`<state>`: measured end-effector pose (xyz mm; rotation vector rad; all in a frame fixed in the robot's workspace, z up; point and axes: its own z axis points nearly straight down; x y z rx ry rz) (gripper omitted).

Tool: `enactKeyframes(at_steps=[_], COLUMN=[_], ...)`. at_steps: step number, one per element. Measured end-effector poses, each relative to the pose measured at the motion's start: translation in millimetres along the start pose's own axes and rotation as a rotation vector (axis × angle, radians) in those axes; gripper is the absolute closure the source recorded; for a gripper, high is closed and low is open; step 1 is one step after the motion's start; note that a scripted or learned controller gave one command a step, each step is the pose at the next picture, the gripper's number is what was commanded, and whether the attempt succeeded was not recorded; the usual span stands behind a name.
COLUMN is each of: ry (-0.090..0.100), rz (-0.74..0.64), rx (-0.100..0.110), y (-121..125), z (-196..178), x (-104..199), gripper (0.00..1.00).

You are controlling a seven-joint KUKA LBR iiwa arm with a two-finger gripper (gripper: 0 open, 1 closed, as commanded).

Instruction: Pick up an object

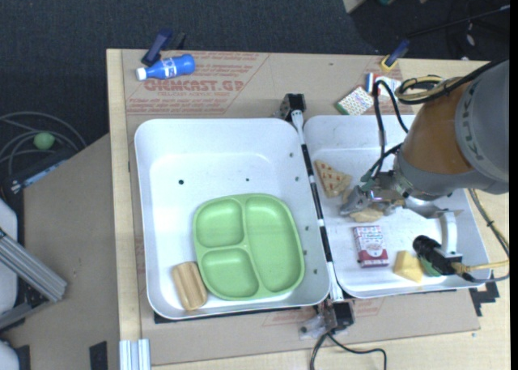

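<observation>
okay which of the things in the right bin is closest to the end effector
The pale beige piece right under the end effector; whether they touch is unclear. The waffle-patterned wedge, red-and-white box and yellow block lie clearly apart.

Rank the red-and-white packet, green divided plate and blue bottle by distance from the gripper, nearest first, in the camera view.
1. Red-and-white packet, right bin, just below the gripper.
2. Green divided plate, left bin.
3. Blue bottle, on the bench at top left.
</observation>
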<state>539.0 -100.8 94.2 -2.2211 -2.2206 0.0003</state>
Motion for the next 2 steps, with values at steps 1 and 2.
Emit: enactKeyframes(at_steps=[1, 2], ry=[0.0, 0.0], rz=[-0.002, -0.001], rx=[-0.004, -0.002], y=[-29, -30], z=[-126, -150], x=[47, 93], gripper=[1.0, 1.0])
